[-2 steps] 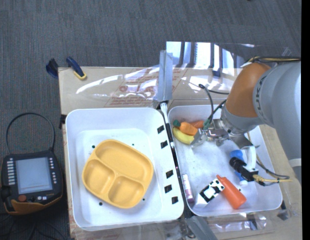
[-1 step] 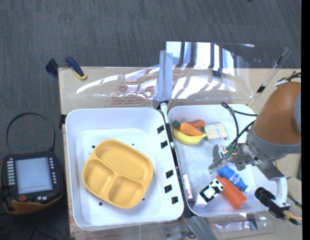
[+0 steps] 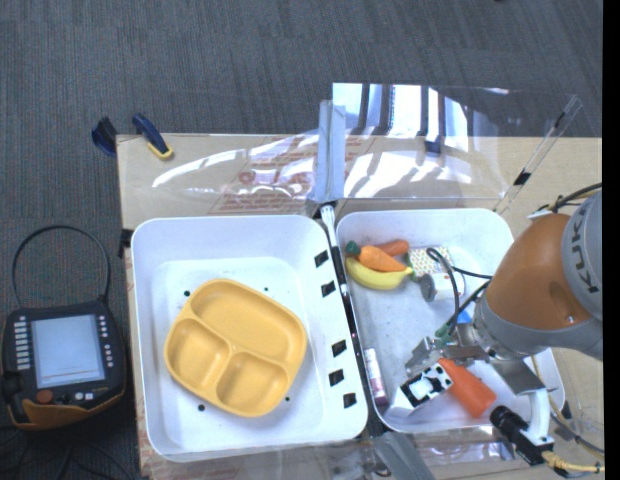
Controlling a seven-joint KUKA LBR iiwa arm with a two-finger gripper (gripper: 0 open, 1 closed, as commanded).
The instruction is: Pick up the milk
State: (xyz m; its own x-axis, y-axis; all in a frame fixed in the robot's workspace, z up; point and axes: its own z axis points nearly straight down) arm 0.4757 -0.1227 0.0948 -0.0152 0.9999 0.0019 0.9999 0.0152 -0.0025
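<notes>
Down into the right-hand shallow white bin (image 3: 487, 230) we go. The grey arm with the orange band (image 3: 535, 286) reaches in from the right, and its metal two-finger gripper (image 3: 437, 353) hangs low over the bin's near end. Right beneath it sits a small black-and-white carton (image 3: 426, 388), which I take to be the milk, close to the bin's front wall and touching a stubby orange toy piece (image 3: 473, 395) on its right.

The gripper is just above the carton, perhaps brushing its top edge, though at this slant contact can't be confirmed. Whether it stands wide or narrow I cannot tell; the metalwork blurs together there, and nothing shows the carton gripped.

So the step in hand looks like the approach, the final descent onto the target, with the lift not yet made. The next move calls for a clean straddle of the carton, keeping off that orange piece pressed against it and off the nearby wall, which leaves little room on the front side.

Elsewhere, a yellow toy banana (image 3: 380, 277) and an orange toy carrot (image 3: 383, 259) lie together at the bin's far left corner, well apart from the action. The left white bin (image 3: 150, 268) holds a yellow three-compartment plastic plate (image 3: 182, 353).
</notes>
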